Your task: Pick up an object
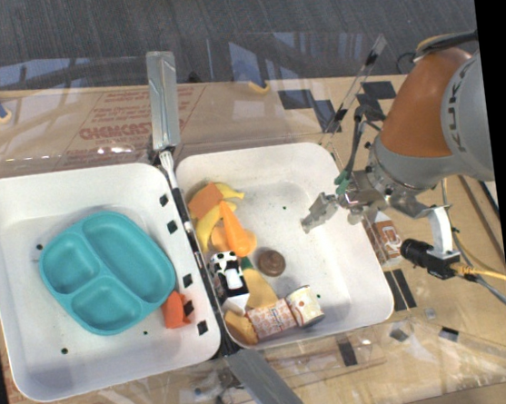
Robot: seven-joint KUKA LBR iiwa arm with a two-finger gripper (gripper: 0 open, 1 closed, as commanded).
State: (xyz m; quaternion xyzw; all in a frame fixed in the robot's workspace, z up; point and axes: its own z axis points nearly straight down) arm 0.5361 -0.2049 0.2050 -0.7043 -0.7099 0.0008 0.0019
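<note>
From the fixed camera above the desk, two white bins sit side by side: the left bin (35, 360) and the right bin (354, 276). The arm (426, 120) enters from the right, and its end effector (320, 213) hangs over the bare right half of the right bin, near that bin's right edge. Nothing sits between its fingers; whether they are apart or together I cannot tell from this slant.

The pickable things lie to the end effector's left, heaped along the right bin's left wall: one banana (216, 195), one orange carrot-like piece (234, 231), one black-and-white toy (229, 271), one brown disc (270, 261) and one small carton (276, 317) lying on its side with its long axis along the bin's front edge. The disc is likely the nearest target.

The left bin holds one teal divided plate (106, 269) and one small orange piece (174, 310) in its front right corner.
</note>
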